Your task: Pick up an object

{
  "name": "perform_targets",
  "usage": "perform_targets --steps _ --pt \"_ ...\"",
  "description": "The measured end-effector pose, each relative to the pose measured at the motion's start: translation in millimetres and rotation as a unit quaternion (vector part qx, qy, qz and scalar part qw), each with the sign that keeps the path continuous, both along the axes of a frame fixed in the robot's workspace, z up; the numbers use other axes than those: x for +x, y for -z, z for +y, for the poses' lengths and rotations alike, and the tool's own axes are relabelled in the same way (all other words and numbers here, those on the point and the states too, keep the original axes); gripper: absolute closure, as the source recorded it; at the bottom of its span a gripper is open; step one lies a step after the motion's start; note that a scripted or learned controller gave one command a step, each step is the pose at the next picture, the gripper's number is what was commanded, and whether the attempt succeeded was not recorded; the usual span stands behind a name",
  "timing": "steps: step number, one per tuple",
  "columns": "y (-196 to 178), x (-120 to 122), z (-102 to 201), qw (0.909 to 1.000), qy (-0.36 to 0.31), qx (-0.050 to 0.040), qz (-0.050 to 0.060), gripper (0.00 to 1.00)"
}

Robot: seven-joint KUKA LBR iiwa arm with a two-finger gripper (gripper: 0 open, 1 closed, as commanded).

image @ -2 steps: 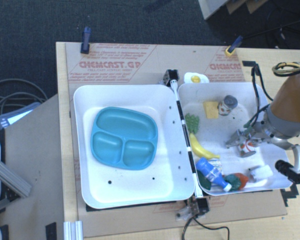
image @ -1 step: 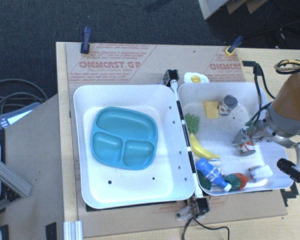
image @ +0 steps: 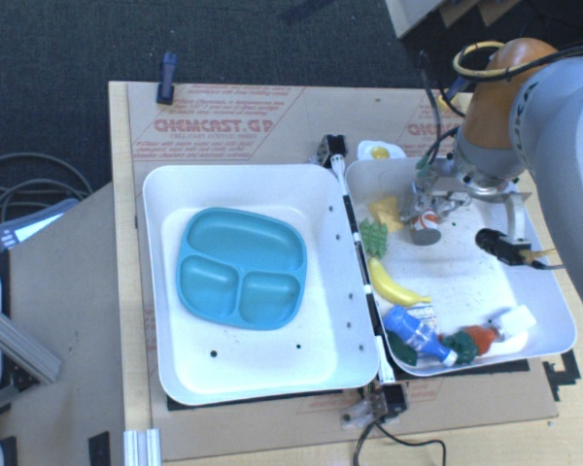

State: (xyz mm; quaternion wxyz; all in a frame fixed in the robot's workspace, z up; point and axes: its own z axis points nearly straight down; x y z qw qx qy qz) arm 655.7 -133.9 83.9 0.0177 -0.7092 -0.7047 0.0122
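Note:
My gripper hangs low in the back part of the right bin. Directly under its tip lies a small red and white object on a grey round piece; whether it is gripped is unclear. Just left of the gripper are a yellow item and a green leafy toy. A banana lies further forward along the bin's left wall. At the front of the bin sit a blue bottle-like item, a green piece, a red piece and a white piece.
The left bin holds a blue divided plate. A yellow and white object rests on the bench just behind the right bin. A small blue item lies at the bench's back left corner.

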Motion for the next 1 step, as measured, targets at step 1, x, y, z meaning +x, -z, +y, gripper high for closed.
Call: perform_targets --steps 1 --pt "-105.6 11.9 75.7 0.9997 -0.005 -0.0036 -0.023 1.0"
